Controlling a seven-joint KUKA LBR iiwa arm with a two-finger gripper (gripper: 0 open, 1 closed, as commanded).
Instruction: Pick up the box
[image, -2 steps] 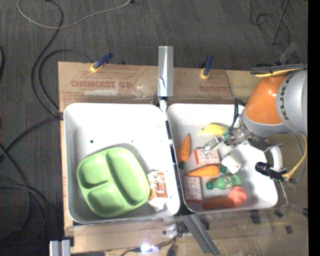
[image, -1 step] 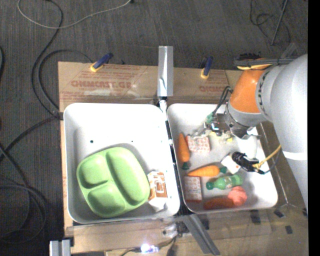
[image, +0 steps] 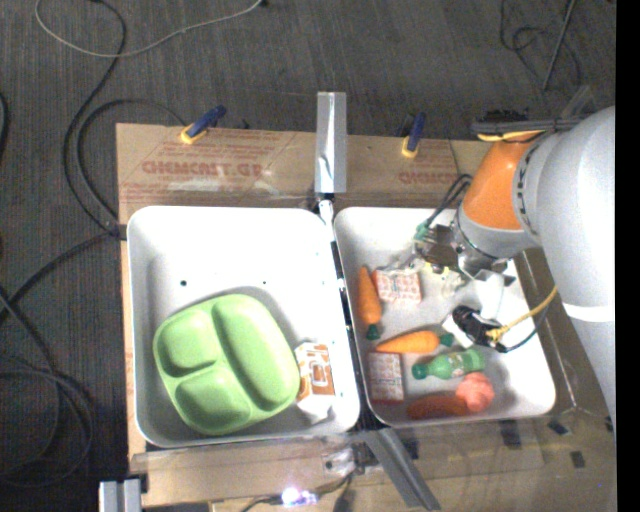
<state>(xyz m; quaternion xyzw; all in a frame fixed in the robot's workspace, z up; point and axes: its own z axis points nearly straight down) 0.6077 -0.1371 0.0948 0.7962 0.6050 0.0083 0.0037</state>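
2 bins sit side by side on the bench. The left bin (image: 150, 240) holds a divided tray (image: 225, 362) toward its front, with a carton (image: 317, 368) just right of it. In the right bin (image: 530, 395), a box (image: 399, 287) lies behind 2 carrots (image: 369, 297) (image: 408, 343), a bottle (image: 448, 365) and another box (image: 385, 376).

A single fixed camera looks down at a slant from above the bench, far enough to take in both shallow white plastic bins (image: 150, 260) side by side, the brown board (image: 230, 170) under them, and dark carpeted floor (image: 60, 100) beyond.
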